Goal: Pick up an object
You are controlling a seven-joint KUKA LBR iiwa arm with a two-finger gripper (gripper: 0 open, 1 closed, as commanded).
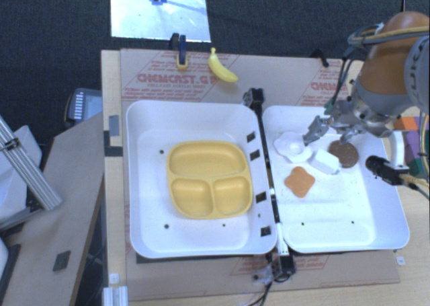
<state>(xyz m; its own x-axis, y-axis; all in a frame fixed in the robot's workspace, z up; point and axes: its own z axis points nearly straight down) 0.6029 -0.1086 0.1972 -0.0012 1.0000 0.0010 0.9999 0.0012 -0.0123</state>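
Bench [201, 76] front edge nearest, carrying two glossy white bins: left bin [148, 231] holds a yellow three-compartment plastic tray [207, 178], right bin [349, 231] holds the small items. Arm [393, 62] reaches in from the right, wrist angled down over the right bin's far half, gripper [329, 133] with fingers spread, pinching nothing. White block [325, 162] just below it, brown disc [347, 154] just right, white round piece [292, 146] left, orange waffle-shaped piece [299, 181] nearer; banana [222, 68] on the bench behind the bins.
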